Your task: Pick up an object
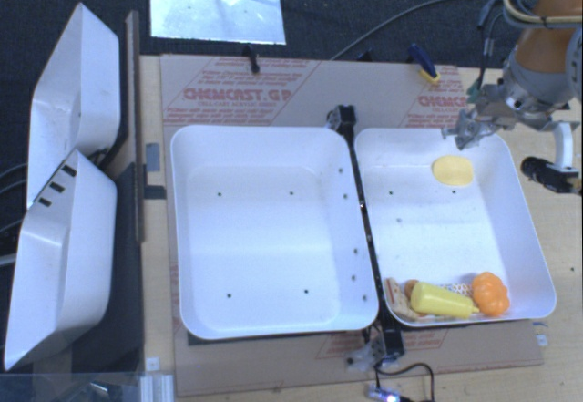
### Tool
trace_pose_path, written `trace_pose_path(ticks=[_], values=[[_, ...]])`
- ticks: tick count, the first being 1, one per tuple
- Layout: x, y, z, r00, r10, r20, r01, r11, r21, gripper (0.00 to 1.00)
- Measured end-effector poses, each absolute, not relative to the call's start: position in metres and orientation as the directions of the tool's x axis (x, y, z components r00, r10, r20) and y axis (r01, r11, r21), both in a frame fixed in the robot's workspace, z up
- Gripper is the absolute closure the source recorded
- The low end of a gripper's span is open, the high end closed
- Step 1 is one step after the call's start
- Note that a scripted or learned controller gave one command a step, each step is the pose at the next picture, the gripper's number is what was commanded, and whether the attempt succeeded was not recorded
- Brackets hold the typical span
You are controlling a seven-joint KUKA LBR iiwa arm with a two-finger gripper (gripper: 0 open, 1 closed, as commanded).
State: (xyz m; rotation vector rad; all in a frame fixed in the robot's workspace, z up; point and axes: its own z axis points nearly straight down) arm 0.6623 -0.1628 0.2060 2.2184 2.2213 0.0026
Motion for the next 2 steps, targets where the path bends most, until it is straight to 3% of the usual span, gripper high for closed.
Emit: trace_pose_path(ticks=[1, 2], values=[[0.6627, -0.1627, 0.2167, -0.003, 1.0, -0.001, 1.0, 0.003, 0.004, 1.0], [0.6626, -0.1625, 0.2162, -0.003, 1.0, -0.001, 1.0, 0.003, 0.003, 0.0]])
